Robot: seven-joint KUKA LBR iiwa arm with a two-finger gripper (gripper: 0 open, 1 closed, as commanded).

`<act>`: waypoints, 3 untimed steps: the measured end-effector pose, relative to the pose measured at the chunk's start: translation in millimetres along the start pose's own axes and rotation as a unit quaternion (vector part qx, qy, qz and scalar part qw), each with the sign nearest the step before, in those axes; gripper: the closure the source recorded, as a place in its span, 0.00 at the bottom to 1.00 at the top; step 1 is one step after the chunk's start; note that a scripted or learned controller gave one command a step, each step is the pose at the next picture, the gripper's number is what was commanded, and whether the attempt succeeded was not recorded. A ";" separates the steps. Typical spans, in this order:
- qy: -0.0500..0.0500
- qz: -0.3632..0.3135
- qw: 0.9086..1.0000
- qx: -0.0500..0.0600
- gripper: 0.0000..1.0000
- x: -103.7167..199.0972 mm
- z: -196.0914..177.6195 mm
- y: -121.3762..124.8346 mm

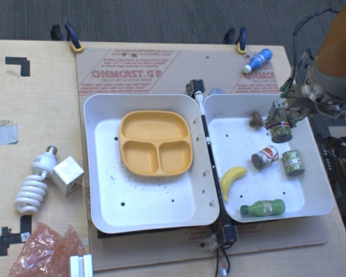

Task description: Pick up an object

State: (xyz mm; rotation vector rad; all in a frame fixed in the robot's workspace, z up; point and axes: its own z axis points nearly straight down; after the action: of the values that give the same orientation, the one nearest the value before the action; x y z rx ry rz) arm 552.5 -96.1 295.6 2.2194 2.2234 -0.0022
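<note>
While the tool [281, 120] hangs at the right bin's [317, 203] two o'clock corner, a dark green-banded can [281, 133] sits right beneath its tip, though whether the can is actually gripped I cannot tell; a small brown object [256, 119] lies just beside at nine o'clock of the can. At the can's seven o'clock lies a red-and-white can [265, 157], at five o'clock a green-labelled can [292, 161]; farther toward six o'clock lie a banana [232, 179] and a green bottle [263, 208]. Across in the left bin [104, 206] rests a yellow divided tray [156, 142]; on the counter [23, 114] at nine o'clock lie a spiral bulb [33, 184] and a white cube [68, 173], and a blue bottle [258, 60] lies beyond the bins at twelve o'clock.
</note>
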 end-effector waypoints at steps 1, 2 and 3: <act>-0.001 0.001 1.000 -0.001 1.00 -47.6 -19.2 -9.2; 0.000 0.000 1.000 0.000 1.00 -9.4 20.2 10.9; 0.000 0.001 1.000 0.000 1.00 -42.4 6.9 -13.7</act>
State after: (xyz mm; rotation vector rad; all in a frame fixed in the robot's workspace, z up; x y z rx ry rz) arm 538.9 -138.5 288.7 2.2216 2.2205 -0.0014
